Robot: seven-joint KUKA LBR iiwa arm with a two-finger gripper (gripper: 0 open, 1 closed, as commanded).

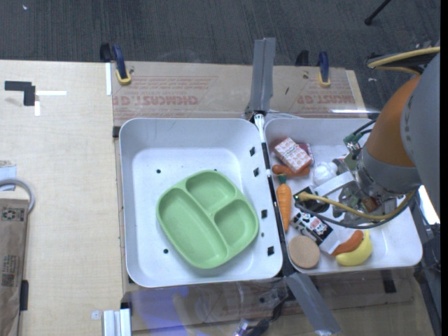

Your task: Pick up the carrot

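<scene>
The carrot (283, 205) is an orange stick lying lengthwise along the left wall of the right bin (402, 261), beside the divider. My gripper (348, 191) hangs over the middle of that bin, to the right of the carrot and apart from it. The grey wrist with its orange band and looping cables covers most of the gripper from above.
Around the carrot lie a pink box (292, 154), a small orange piece (280, 168), a black-and-white packet (312, 223), a tan disc (304, 252), a banana (354, 253) with an orange-red piece (347, 243) on it. The left bin (133, 187) holds a green divided plate (206, 219).
</scene>
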